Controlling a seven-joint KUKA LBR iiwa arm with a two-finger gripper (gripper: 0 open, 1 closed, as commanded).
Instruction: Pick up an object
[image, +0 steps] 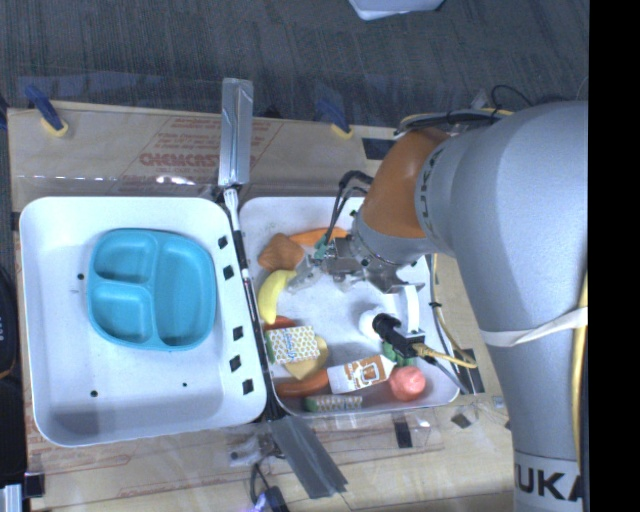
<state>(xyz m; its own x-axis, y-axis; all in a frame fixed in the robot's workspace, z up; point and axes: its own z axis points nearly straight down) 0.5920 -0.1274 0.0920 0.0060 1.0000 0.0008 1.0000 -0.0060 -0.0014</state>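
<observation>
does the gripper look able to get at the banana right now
Probably yes. The banana lies uncovered at the left edge of the right bin, nothing on top, and the gripper hangs just to its right in that bin.

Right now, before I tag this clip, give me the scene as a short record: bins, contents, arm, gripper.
left bin: holds a blue divided plate
right bin: holds the clutter of toy food and small items
items seen: banana, brown bread-like piece, small carton, red round fruit, snack packet
arm: reaches in from the right, wrist over the right bin
gripper: low over the bin's upper part, near the banana and brown piece
grasp: cannot tell; nothing visibly held
</observation>
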